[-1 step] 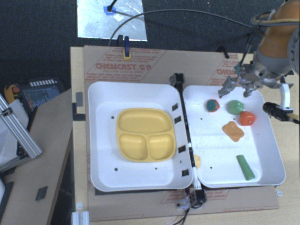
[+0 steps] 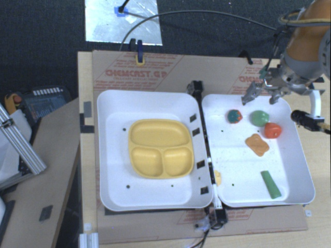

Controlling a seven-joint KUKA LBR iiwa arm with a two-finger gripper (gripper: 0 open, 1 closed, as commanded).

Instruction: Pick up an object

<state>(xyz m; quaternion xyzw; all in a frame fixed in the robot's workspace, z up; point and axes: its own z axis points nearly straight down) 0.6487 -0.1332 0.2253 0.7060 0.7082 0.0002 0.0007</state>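
Green stick (image 2: pixel 270 184) slanting toward near-right corner

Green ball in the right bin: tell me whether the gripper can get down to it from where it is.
Probably yes. The gripper hangs open above the bin's far edge, and the green ball lies uncovered, though the red ball crowds it.

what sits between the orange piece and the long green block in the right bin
Nothing: in the camera view, bare white bin floor separates the flat orange piece from the long green block.
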